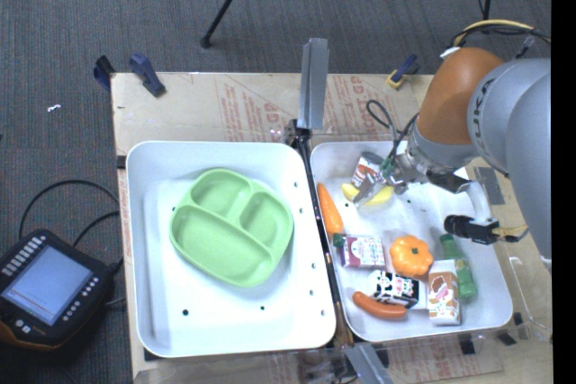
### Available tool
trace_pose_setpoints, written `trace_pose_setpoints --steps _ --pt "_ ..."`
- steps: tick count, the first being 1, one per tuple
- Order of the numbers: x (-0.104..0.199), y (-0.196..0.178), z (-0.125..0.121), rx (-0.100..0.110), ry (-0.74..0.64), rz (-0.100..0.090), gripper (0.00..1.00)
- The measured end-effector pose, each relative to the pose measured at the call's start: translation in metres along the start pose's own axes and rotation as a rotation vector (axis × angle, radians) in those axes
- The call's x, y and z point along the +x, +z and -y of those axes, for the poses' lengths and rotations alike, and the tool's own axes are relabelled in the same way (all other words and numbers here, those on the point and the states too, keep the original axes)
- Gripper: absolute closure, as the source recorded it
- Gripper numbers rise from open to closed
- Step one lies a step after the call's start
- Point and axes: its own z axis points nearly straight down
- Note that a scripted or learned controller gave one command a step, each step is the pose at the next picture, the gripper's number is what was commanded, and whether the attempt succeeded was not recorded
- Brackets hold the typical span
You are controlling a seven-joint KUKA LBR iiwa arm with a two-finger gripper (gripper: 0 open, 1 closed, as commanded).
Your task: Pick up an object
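the jaws point(385, 182) hang low in the right bin point(500, 306), their spread impossible to tell, a yellow banana point(371, 194) just at their seven o'clock and a small brown carton point(366, 169) at ten o'clock.

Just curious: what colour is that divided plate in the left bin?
Light green; the divided plate shows best in the camera view.

Smooth glossy plastic is seen in the green divided plate point(232, 227); the tabletop point(216, 108) appears matt cardboard.
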Motion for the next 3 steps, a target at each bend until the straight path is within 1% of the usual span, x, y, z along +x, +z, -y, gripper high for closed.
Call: trace_pose_setpoints --steps 1,2,3 --pt "0.000 0.000 0.000 0.000 0.000 0.000 0.00" --pt "0.012 0.000 -0.008 0.000 -0.203 0.000 0.00" --pt "0.063 -0.101 -0.022 -0.002 -0.300 0.002 0.00"
